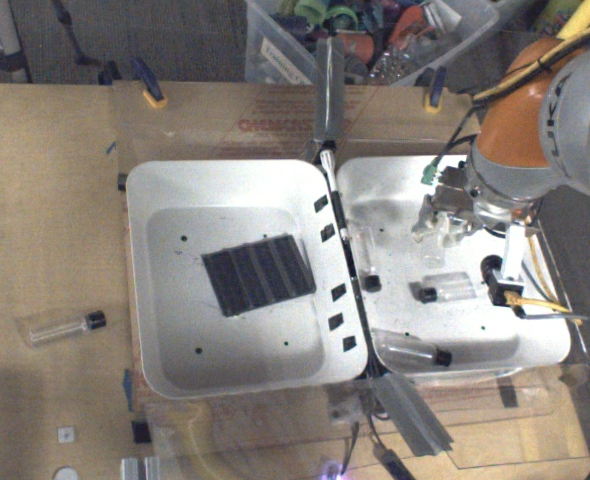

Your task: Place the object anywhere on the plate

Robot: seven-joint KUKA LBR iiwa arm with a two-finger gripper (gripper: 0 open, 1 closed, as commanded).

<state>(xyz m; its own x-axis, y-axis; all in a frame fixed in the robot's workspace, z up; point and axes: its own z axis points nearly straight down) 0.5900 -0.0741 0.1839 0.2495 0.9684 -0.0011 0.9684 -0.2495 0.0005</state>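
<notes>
Translucent fingers (pixel 443 223), spread unclear, over clear black-capped vials (pixel 445 289) in right bin (pixel 545 343); ribbed dark plate (pixel 259 273) left

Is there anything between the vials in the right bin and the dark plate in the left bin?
Yes: the raised divider where the two bins meet stands between the vials and the dark plate.

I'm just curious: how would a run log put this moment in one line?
arm: over right bin | vials: in right bin | plate: left bin, bare | placing: not done

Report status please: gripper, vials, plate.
Gripper above right bin, over clear vials. Dark ribbed plate in left bin, bare. Path unobstructed.
</notes>
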